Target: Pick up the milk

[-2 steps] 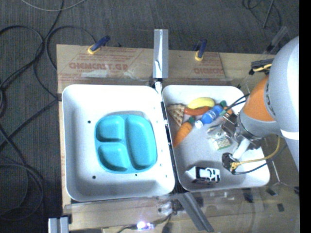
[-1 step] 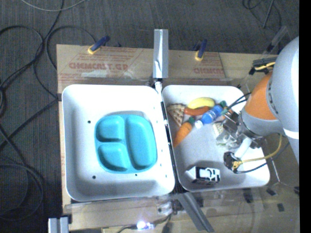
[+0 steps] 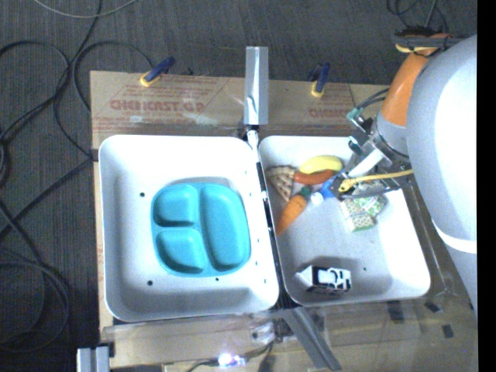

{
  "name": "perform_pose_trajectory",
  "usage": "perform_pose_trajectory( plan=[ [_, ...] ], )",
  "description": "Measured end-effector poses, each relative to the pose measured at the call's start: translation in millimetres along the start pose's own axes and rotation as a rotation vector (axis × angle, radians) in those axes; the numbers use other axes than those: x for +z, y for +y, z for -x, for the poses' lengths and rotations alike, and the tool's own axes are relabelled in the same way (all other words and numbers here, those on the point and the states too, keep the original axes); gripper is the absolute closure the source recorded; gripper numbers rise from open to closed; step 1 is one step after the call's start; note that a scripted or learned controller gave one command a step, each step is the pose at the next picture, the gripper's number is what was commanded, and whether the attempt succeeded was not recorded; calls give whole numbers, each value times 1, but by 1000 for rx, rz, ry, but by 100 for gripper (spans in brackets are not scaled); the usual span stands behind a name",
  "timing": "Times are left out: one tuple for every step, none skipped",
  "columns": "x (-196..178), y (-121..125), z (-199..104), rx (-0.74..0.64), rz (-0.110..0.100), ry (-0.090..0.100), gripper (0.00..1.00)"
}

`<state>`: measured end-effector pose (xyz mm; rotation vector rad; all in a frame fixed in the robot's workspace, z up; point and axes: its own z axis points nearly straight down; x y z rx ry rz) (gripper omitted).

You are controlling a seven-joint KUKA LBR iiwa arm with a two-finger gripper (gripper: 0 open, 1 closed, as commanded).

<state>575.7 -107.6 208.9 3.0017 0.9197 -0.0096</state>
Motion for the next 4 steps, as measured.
perform_pose_trajectory(
  plan=[
    [-91, -2, -66, -300, 2, 1, 100],
    [-91, -2, -67, -301, 1, 1, 0],
    [34, 11, -5, -242, -3, 0, 0],
    [116, 11, 20, -369, -3, 4, 0]
  ],
)
